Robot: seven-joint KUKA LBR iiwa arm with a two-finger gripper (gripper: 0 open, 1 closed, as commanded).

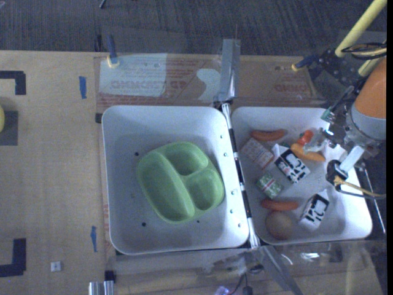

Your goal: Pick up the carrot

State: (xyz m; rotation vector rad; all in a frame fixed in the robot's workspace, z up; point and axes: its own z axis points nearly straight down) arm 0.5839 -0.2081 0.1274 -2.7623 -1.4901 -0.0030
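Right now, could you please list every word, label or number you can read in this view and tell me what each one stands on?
Nothing reads clearly enough to quote.
Clear sheet behind the left bin: reddish lettering, too blurred.
Panel behind the right bin: reddish lettering, too blurred.
Upper black-and-white carton: bold black marks, unreadable.
Lower black-and-white carton: the same.
Pink carton and green carton: print too small.

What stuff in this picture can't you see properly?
All in the camera view:
- carrot: its right end meets the blurred tool; cannot tell whether they touch.
- black-and-white cartons: print too small to read.
- round brown thing: too blurred to name.
- arm: cut off by the right edge.
- yellow thing: cut off by the left edge.
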